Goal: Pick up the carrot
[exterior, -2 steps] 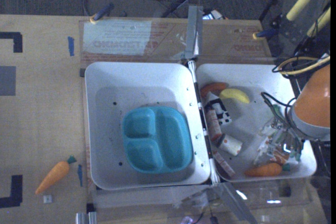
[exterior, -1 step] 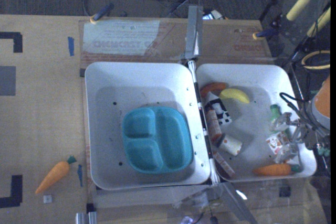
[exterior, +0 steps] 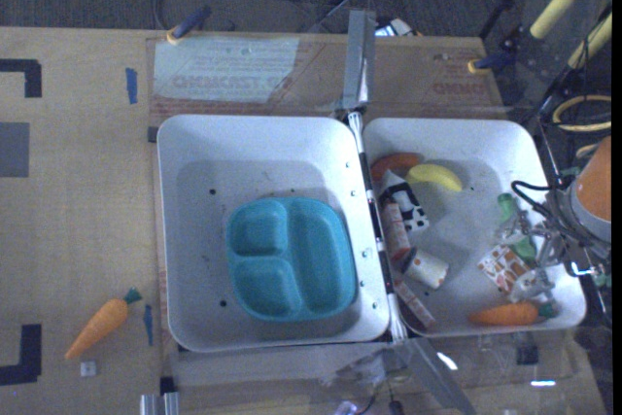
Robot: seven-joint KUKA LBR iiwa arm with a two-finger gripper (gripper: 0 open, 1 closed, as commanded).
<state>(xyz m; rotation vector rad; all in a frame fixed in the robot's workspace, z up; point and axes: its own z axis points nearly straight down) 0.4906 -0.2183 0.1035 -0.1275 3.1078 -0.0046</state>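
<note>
Nearest the camera, at the front edge of the right bin (exterior: 544,143), a carrot (exterior: 505,314) lies flat on the floor, long axis running roughly left to right along the front wall, leafy green end toward the right corner, tapered end pointing left. A second carrot (exterior: 97,328) rests on the bench (exterior: 78,209) outside the bins, well left of the left bin (exterior: 185,136), lying on a diagonal with its green top up and to the right. The one in the right bin is by far the closer to the arm. Just behind it sits a small printed packet (exterior: 501,267), and further left a white cylinder (exterior: 429,268) and a long dark-and-red tube (exterior: 394,228) against the dividing wall. The gripper (exterior: 544,243) hangs at the right side of that bin, a wiry dark tangle against clutter; whether its fingers are parted or closed, cannot tell, and nothing is visibly held. From it, the near carrot lies toward the camera and slightly left, close by. Judgement: the approach wants a short move toward the front wall, fingers set across the carrot's short axis; the wall leaves little room. Further back, a yellow banana (exterior: 435,177) and a red-orange item (exterior: 397,162). The left bin holds a blue divided tray (exterior: 290,258).
</note>
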